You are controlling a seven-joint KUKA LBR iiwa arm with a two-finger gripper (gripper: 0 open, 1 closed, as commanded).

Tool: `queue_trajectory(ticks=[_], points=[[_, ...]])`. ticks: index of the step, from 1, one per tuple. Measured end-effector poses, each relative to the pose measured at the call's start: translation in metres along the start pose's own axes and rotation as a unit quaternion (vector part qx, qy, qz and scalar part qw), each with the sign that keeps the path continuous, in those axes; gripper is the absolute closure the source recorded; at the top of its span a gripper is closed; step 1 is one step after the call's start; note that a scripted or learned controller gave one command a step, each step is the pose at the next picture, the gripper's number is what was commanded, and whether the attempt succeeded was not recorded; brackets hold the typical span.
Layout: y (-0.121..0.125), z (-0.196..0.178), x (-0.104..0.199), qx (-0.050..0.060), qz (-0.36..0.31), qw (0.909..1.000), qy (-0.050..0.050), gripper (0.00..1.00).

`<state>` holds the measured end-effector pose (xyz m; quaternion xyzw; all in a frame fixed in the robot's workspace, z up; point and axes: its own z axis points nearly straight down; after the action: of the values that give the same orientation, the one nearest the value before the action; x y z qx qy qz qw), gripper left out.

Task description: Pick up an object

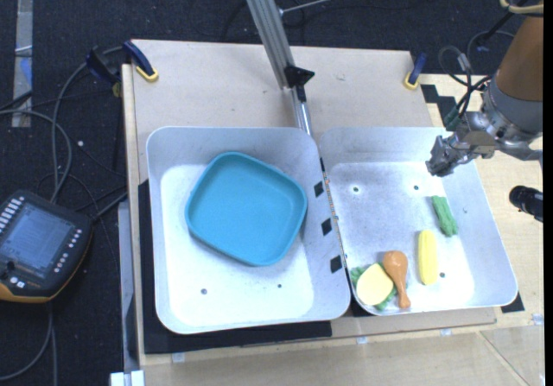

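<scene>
Hand (439, 161) hovers just above green piece (444, 215) in right bin (488, 229); its grip state apparently cannot be told.

A pale wooden bench top (216, 86) stands on dark carpeted floor (60, 22) strewn with black cables (65, 129). A slanted grey metal pole (263, 13) crosses the bench's far edge — yellow-tipped clamps (138, 62) grip its corners. On the floor at left lies a handheld control pendant (39, 246).
</scene>
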<state>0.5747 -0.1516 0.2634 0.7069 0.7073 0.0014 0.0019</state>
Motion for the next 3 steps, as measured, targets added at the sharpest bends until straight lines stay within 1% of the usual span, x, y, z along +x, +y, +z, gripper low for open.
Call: queue_trajectory(ticks=[1, 3], points=[[0.017, 0.012, 0.046, 0.003, -0.002, 1.0, 0.001, 1.0], [0.043, 0.029, 0.135, 0.003, -0.002, 1.0, 0.001, 1.0]])
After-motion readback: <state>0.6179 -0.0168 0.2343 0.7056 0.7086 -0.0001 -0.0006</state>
